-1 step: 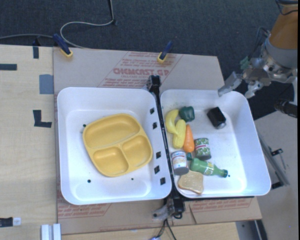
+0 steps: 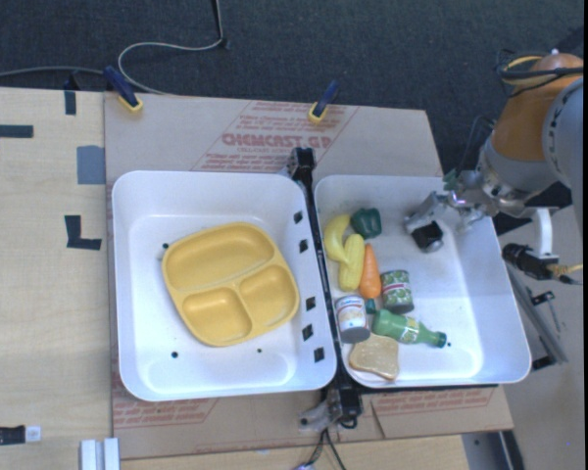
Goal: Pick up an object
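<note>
The gripper hangs over the upper right part of the right bin, near its far rim; I cannot tell if it is released or clenched, and nothing is seen in its grasp. The right half of this bin is bare white floor. All the objects crowd against the left wall: one yellow banana, one dark green pepper, one orange carrot, two small cans, one green bottle lying on its side, and one slice of bread at the near rim. The left bin holds one yellow tray with three compartments, with free floor all around it.
</note>
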Robot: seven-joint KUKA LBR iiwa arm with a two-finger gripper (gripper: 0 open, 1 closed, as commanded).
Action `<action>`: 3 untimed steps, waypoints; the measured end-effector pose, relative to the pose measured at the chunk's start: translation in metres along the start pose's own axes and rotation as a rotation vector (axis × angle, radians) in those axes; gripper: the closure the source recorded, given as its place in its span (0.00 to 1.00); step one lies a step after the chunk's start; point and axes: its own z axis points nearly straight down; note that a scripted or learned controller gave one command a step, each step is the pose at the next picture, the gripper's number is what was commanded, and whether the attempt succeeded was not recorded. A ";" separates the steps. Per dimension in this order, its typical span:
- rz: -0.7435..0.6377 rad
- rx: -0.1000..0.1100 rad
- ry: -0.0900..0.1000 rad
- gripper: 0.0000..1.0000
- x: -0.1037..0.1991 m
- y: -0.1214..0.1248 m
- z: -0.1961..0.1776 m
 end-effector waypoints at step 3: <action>-0.005 -0.009 -0.002 1.00 -0.016 0.036 0.041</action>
